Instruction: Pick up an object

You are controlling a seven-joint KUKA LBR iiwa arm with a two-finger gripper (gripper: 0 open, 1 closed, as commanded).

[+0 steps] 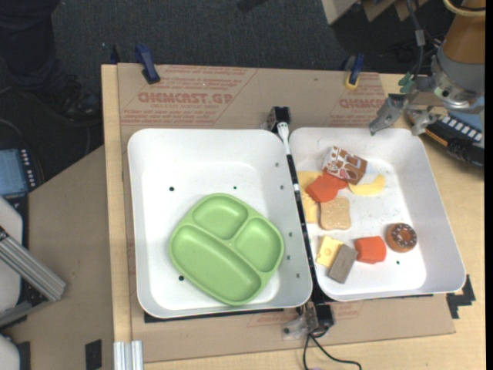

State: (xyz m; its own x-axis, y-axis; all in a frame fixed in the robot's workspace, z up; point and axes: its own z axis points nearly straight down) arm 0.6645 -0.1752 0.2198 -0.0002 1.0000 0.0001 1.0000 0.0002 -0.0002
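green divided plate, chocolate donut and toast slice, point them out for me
green divided plate (225, 247): camera view, on the ridge between its compartments
chocolate donut (401, 237): camera view, on its frosted ring
toast slice (335, 214): camera view, middle of its top face

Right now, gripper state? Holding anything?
Gripper: open, holding nothing, fingers spread above the far edge of the right bin, clear of the toy food in it.

Two white bins (146, 160) sit side by side: one green divided plate (225, 247) at lower left, about nine toy foods (335, 214) at right.
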